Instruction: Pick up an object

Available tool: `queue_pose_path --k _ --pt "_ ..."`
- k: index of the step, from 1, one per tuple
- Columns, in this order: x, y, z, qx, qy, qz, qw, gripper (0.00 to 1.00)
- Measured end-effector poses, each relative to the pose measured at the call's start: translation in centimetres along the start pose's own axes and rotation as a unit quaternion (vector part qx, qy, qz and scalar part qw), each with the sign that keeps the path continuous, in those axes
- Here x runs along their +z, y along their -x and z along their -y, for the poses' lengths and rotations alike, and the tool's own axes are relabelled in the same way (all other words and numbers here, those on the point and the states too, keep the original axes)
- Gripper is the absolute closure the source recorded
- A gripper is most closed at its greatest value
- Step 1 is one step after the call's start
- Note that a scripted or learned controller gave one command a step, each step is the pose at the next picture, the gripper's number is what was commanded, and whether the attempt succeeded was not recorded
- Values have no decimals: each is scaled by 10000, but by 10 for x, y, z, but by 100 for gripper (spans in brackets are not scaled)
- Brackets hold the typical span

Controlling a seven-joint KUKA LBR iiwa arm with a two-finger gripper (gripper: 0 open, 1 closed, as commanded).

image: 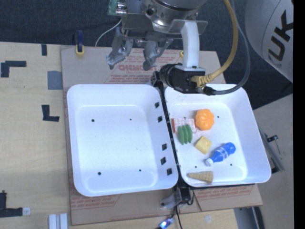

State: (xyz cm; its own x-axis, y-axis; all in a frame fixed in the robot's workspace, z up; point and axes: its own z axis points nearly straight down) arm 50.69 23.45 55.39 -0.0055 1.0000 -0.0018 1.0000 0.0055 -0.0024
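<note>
Open end effector [134, 56] above both bins [76, 97].

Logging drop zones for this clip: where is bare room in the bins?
The left bin floor is bare wall to wall. In the right bin, toys crowd the middle near the divider; free strips border its far and right walls.

Pretty plain setup: a light wood worktop [28, 128] with bits of dark tape [47, 112] stuck on its left side, and a brown cardboard sheet [95, 63] with red print laid flat on top of it. Past the far edge there's dark blue-grey carpet floor [47, 8], which also shows at the right, and a small blue-and-yellow clamp [79, 44] sits at the cardboard's far left corner. Lighting is even and bright, with soft shadows.
</note>
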Motion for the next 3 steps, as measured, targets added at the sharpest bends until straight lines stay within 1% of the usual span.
queue_pose_path --k 1,2,3 --pt "0 0 0 1 -4 1 10000 0" --pt "-10 -1 0 -8 -4 2 10000 100" --pt "-9 -1 0 -7 -10 4 10000 0"
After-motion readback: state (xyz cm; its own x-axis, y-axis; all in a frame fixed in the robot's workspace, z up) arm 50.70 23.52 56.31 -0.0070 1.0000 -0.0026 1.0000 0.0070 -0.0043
